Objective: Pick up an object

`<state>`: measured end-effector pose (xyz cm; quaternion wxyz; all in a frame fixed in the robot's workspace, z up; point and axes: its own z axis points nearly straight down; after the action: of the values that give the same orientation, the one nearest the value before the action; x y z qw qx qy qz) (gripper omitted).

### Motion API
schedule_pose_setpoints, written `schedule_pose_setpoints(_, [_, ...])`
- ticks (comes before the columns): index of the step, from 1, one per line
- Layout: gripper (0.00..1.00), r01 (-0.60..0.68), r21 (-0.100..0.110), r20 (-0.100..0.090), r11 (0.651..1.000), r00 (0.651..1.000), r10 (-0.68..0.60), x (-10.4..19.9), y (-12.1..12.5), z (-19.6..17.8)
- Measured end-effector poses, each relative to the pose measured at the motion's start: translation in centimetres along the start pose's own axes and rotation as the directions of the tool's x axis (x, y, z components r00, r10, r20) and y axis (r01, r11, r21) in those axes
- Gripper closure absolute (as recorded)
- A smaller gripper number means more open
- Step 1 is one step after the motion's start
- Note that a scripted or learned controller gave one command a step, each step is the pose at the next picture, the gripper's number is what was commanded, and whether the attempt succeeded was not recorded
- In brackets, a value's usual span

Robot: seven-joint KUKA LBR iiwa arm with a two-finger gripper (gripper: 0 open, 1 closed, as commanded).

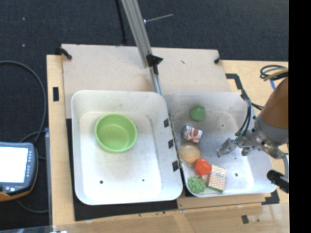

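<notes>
Currently in approach: my tool (224, 150) hovers in the right bin (233, 106), nothing gripped, finger state unclear. Next: descend on the red ball (202, 167).

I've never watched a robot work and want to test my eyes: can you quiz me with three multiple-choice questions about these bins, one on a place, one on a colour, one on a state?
1. Where is the green bowl?
A. left bin
B. right bin
C. on the floor

2. What colour is the ball at the far end of the right bin?
A. blue
B. green
C. black

3. How does the bowl sit?
A. upside down
B. on its side
C. upright

Answers: 1 A, it sits alone in the left bin. 2 B, the ball is plainly green. 3 C, its open hollow faces up.
</notes>
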<state>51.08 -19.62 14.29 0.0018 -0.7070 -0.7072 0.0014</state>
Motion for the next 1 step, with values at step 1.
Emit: schedule_pose_setpoints(1, [0.00, -0.002, -0.006, 0.003, 1.000, 1.000, 0.002, -0.13, 0.06, 4.32])
